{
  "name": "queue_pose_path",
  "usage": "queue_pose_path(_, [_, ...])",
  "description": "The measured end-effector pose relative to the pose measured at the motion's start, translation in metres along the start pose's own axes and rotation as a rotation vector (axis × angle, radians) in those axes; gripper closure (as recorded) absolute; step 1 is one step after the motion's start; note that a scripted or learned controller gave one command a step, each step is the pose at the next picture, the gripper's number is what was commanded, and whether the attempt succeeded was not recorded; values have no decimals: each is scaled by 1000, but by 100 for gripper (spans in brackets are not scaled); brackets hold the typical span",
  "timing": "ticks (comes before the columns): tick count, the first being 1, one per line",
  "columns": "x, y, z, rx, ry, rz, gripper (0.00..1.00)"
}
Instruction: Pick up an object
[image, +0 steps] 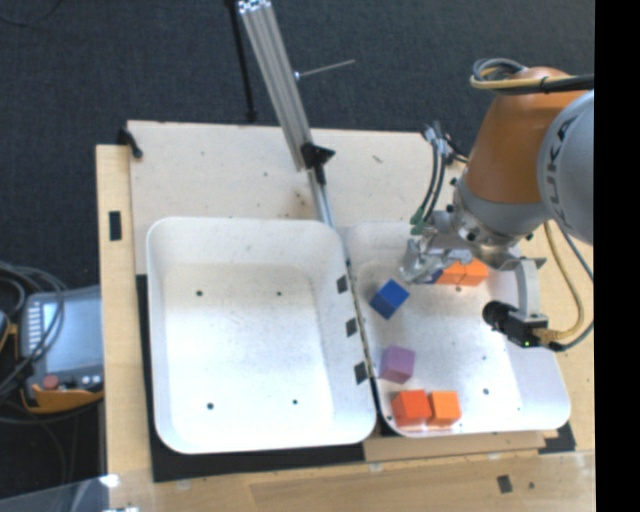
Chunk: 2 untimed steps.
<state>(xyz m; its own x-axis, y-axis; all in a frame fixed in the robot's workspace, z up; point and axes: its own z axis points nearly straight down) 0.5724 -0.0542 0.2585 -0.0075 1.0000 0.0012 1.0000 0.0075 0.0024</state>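
An orange block (462, 272) sits in the right bin (540, 395), right under the gripper (428, 262), partly covered by the wrist hardware. Its visible face pokes out just to the right of the metal fingers, touching or nearly touching them. From where I stand I cannot tell whether the fingers are spread or closed, or whether they have that block between them; the wrist hides too much.

Just below and to the left of the gripper lies a blue cube (390, 298), tilted so one corner points toward the divider between the bins. It is close to the gripper but apart from it. Further down from the gripper, near the bin's left wall, is a purple cube (398, 363). Below that again, against the bin's near edge, two more orange pieces sit side by side and touching: a red-orange block (410, 407) and a lighter orange cube (444, 406).

The arm (525, 150) comes in from the right, its orange band rising directly above the gripper, with cables looping off it. A small black unit (510, 322) hangs from the wrist, down and to the right of the gripper.

The left bin (250, 335) lies well to the gripper's left. A metal rail (285, 100) slants away beyond the gripper, up and to its left.
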Motion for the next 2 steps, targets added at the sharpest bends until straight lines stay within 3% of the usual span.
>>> queue_pose_path(2, [94,35,-7,0,-2,1,100])
